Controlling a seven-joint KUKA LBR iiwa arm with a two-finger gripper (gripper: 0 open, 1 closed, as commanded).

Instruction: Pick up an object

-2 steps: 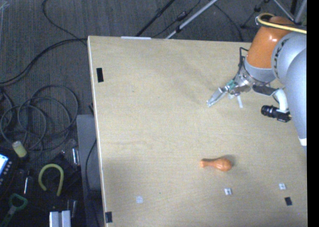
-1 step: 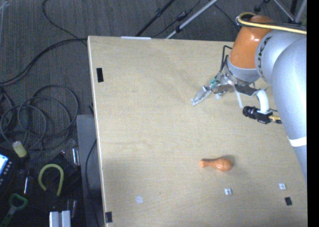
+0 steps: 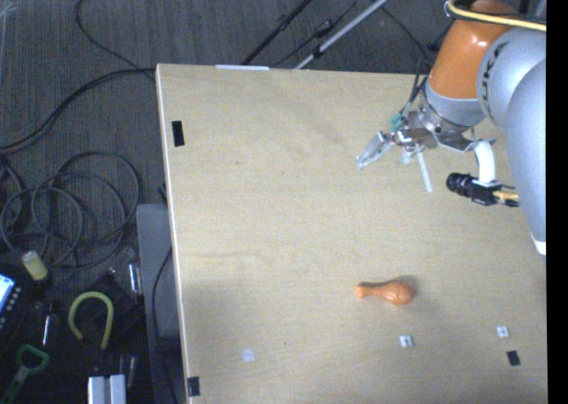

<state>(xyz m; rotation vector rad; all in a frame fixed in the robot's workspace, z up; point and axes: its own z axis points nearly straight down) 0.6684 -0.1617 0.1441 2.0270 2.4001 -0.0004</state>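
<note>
Orange pear-shaped object (image 3: 386, 291) lies on tabletop (image 3: 266, 216).

The grey arm (image 3: 519, 118) runs off the right edge, most of its body cut from sight. At its tip the gripper (image 3: 377, 152) is small and blurred, its fingers impossible to read. The wooden bench (image 3: 293, 216) is cropped at the bottom and right edges.
</note>
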